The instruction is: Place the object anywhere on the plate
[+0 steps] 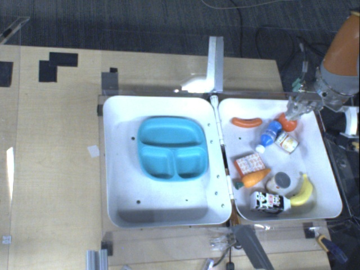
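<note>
the right bin (332,179) is crowded: a sausage (246,122) near its top left, a blue bottle (269,135) slanting beside a small jar (288,144), a patterned box (250,163), a carrot (252,178), a banana (304,191) and a black-and-white carton (269,202). the gripper (294,112) sits over an orange thing (288,124) at the top right; whether its fingers grip cannot be told. the blue plate (171,147) lies in the left bin (121,162), long axis running left-right.

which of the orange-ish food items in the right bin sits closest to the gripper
The small orange round item at the bin's top right, right beneath the gripper. The reddish-orange sausage lies further left, and the orange carrot much lower down.
</note>
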